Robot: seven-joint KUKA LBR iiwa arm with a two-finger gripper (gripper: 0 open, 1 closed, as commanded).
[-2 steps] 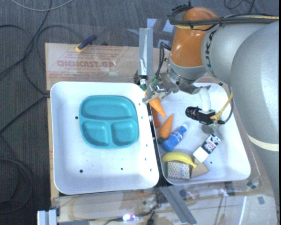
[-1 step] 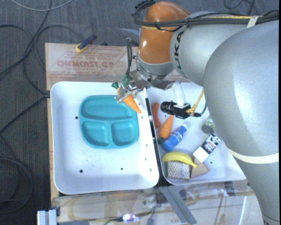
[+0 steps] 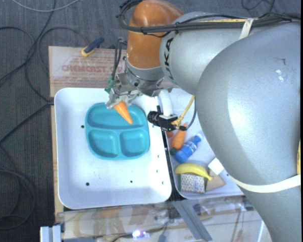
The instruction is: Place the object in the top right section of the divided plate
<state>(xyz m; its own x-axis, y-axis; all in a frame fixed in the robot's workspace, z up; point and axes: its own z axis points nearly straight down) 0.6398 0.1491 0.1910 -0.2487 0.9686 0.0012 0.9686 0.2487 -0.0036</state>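
Gripper: the two-finger gripper hangs over the top edge of the blue three-section divided plastic plate, fingers pinching the thick end of the small orange carrot-shaped toy.

Carrot: tilted, pointy tip aimed down-right, over the plate's upper right part. Can't tell if the tip touches the plate yet.

Handling guess: looks like light, stiff, smooth plastic, so kinda slippery. The tapered shape could squirt out of a pinch. The fat end seems like the safest hold.

Plate: sits in the left shallow white bin.

Neighbours: the right bin holds a yellow banana and a small blue bottle.
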